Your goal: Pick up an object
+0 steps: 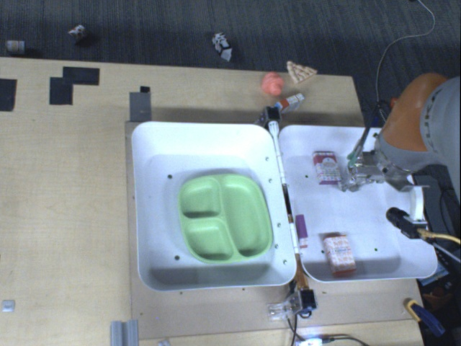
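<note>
The left bin (151, 193) contains one green divided tray (225, 217), lying flat at its centre. The right bin (374, 215) contains two small red-and-white boxes: one near the back (326, 167), one near the front (338, 254). The gripper (354, 175) hovers just beside the rear box; its grip state cannot be determined.
</note>
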{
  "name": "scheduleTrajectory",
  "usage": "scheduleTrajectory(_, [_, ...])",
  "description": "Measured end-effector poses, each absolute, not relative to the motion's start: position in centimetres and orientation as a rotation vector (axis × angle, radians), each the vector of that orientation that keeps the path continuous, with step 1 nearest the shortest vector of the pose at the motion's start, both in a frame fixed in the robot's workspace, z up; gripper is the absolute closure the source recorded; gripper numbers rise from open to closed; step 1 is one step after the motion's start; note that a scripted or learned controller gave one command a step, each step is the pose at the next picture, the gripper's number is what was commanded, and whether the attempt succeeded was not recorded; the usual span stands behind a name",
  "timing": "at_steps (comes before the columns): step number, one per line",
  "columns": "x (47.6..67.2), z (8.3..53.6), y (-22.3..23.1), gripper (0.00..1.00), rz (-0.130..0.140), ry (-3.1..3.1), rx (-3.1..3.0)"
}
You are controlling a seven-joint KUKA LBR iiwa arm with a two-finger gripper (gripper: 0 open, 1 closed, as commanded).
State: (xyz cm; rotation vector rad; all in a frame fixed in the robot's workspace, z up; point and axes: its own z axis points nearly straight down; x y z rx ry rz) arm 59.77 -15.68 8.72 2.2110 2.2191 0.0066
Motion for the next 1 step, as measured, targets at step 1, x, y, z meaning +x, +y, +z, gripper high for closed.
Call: scheduleTrajectory(1, [52.29, 17.22, -20.73, 1.00, 0.002, 2.221, 2.215])
